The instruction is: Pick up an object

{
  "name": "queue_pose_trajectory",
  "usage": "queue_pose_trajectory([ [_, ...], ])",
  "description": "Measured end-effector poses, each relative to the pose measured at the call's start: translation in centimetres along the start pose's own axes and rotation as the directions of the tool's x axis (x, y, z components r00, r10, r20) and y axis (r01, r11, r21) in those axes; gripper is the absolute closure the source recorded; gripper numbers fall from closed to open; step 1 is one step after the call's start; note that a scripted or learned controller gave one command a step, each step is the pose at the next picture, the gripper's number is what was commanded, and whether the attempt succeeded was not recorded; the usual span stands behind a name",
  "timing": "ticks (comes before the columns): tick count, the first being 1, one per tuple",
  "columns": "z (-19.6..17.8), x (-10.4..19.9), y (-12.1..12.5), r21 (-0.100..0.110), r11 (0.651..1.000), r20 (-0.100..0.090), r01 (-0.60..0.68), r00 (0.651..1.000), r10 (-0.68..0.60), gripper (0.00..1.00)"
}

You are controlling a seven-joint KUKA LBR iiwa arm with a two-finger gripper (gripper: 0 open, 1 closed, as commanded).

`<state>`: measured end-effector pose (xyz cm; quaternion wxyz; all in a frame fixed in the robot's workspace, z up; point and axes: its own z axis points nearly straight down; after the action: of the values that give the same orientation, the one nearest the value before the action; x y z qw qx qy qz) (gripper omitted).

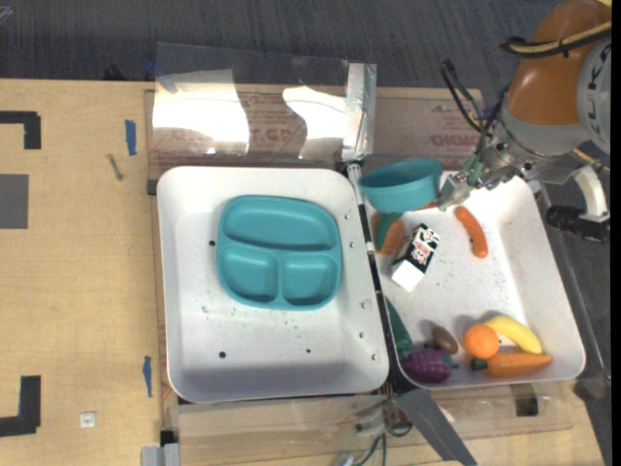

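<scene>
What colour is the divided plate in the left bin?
Teal, seen clearly in the camera view: the divided plate lies in the left bin.

The bench (68,289) is a light wooden surface with black angular markings at its 9 o'clock edge and short blue tape strips near the bins. Two shallow white bins rest directly on it, side by side and touching along their inner rims. The left bin (184,289) occupies the centre of the bench. The right bin (543,270) sits at 3 o'clock from it. A brown cardboard panel (408,124) lies along the 12 o'clock side of both bins, partly covered by a reflective clear sheet (243,115). A small white square tag (88,418) lies on the bench at 8 o'clock.
</scene>
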<state>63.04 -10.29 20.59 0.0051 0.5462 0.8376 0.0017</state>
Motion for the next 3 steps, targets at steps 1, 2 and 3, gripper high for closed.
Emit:
queue_pose_trajectory([
  [1, 8.1, 1.0, -4.6, -0.006, 0.967, 0.002, 0.254, 0.967, -0.254, 1.0],
  [2, 8.0, 0.8, -4.6, -0.008, 0.968, 0.008, 0.252, 0.968, -0.252, 0.0],
  [3, 10.9, 0.7, -2.9, 0.005, 0.954, 0.003, 0.3, 0.954, -0.3, 0.0],
])
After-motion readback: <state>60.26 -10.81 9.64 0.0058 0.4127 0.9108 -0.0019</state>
